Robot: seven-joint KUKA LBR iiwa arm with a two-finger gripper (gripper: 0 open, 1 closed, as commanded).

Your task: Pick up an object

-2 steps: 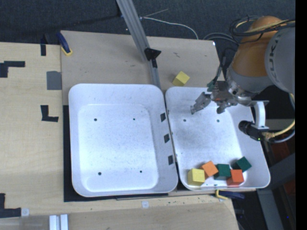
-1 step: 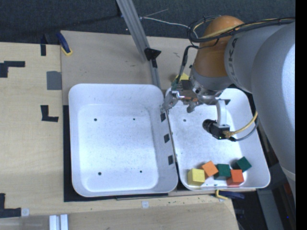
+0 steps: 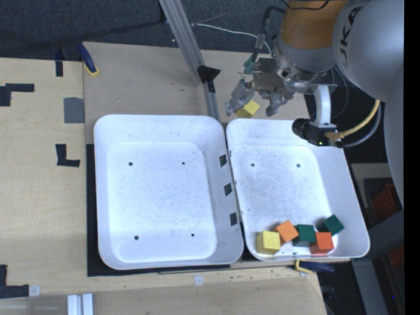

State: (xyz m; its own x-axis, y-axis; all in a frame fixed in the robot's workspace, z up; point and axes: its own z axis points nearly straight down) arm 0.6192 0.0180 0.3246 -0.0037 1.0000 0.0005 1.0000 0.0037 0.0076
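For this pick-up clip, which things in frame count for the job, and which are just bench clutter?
Part of the job:
gripper, with a yellow block between its fingers
yellow cube, orange cube, two green cubes, red cube
right bin

Lying about:
left bin
metal rail
black tape marks

The arm comes in from the top right, big grey link [image 3: 377, 38] up front with the orange band [image 3: 318, 8] right above the wrist. The wrist points down and a bit left, so the gripper [image 3: 257, 105] hangs just past the far rim of the right-hand bin. Its fingers are spread, one down-left and one down-right, and a small yellow block [image 3: 247, 108] sits between them. Cables loop off the wrist's right side.
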